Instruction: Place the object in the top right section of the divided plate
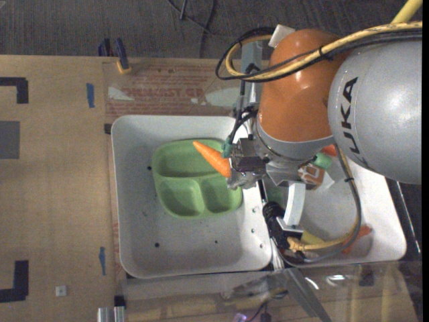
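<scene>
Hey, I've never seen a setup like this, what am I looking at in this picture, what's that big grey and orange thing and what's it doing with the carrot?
The big grey and orange thing is a robot arm, a factory-style machine steered by a program. The picture comes from one fixed camera above a workbench, looking down at a slant, and the arm reaches in from the right.

On the bench sit two shallow white bins side by side. The left bin holds a green divided plate, one long section and two smaller ones. The right bin holds a few small items, mostly hidden under the arm.

At the arm's tip is its hand, a two-finger grasper. An orange toy carrot sticks out from it over the plate's right edge. It looks held there, but I cannot make out the grip itself well enough to be sure.
</scene>
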Action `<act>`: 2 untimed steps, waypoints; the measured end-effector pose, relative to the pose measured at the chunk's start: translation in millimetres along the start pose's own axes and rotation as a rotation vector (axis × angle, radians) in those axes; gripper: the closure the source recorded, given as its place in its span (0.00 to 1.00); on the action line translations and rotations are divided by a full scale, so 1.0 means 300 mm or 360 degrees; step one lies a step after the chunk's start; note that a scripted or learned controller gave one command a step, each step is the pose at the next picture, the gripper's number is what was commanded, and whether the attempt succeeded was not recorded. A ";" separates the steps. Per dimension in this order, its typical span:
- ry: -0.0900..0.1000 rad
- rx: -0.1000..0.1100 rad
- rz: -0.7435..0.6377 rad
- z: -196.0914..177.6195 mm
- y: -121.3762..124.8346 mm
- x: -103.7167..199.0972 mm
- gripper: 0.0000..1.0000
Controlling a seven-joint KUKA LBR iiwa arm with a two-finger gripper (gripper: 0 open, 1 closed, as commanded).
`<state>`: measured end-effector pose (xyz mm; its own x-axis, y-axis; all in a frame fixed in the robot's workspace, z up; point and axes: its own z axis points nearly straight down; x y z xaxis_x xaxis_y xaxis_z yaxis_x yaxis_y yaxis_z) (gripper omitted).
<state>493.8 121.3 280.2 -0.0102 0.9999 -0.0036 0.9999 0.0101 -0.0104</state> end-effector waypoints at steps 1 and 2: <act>0.0000 -0.0006 0.0032 0.051 0.230 0.134 1.00; 0.0001 0.0000 -0.0046 0.171 0.165 0.072 1.00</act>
<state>542.6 143.2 228.3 -0.0393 0.9992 -0.0027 0.9992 0.0393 -0.0103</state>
